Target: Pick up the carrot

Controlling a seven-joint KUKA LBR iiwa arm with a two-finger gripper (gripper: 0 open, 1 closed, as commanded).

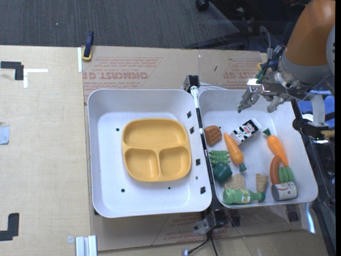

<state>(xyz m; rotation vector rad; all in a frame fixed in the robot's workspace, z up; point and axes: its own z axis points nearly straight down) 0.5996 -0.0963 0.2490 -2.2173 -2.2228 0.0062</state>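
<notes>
Two toy carrots lie in the right bin [306, 159]. One orange carrot [233, 149] with a green tip sits left of the middle, slanting down to the right. The other carrot [276, 148] lies toward the right wall. My gripper [261, 103] hangs above the bin's far end, its two fingers spread open with nothing between them. It is up and to the right of the first carrot and clear of both.
The right bin also holds a black-and-white carton [245, 130], a brown bread piece [213, 135], green vegetables [219, 164], a green bottle [242, 196], a can [284, 191] and crackers [260, 183]. A yellow divided plate [156, 148] lies in the left bin [101, 159].
</notes>
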